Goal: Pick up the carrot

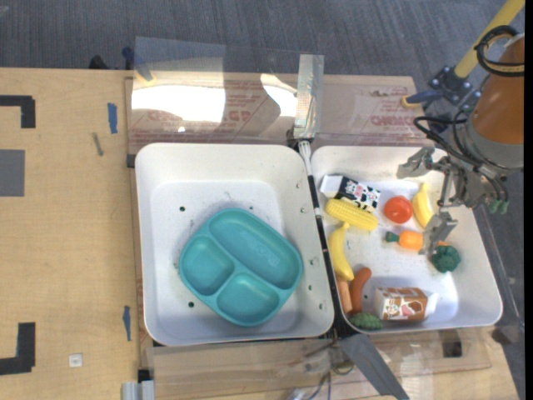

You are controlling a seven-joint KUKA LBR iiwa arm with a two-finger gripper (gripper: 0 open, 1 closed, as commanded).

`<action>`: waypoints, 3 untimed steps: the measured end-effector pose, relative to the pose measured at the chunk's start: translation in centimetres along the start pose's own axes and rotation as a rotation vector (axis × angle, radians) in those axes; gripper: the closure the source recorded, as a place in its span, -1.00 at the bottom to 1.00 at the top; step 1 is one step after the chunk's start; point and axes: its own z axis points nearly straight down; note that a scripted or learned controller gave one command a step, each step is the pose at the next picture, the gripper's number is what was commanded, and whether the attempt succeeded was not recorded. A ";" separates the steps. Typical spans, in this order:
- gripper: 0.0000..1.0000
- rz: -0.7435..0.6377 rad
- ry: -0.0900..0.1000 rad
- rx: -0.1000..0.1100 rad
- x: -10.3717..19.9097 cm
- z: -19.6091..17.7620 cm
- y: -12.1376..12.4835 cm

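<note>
Carrot (406, 240) lies in the right bin (487, 294), gripper (441, 223) just beside it, not holding it.

Carrot: short, smooth, orange, green tip at its left end; long axis roughly left-right across the view, fat end toward the gripper. Gripper fingers look spread, nothing between them; one fingertip (436, 230) sits right at the carrot's fat end, can't tell if touching. Neighbours in the same bin: round glossy red tomato (398, 210), bumpy yellow corn cob (351, 215), black-and-white milk carton (356, 192), banana (339, 254), knobbly green broccoli (445, 258), small juice box (402, 304). Left bin (158, 173) holds a teal three-section plastic tray (240, 265).
</note>
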 end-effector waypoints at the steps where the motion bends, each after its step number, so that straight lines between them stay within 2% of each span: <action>1: -1.00 -0.215 -0.009 0.001 3.1 11.8 -1.7; 2: 1.00 -0.218 -0.013 0.001 2.9 10.9 -1.5; 3: 1.00 -0.268 -0.011 0.000 1.7 -1.7 6.3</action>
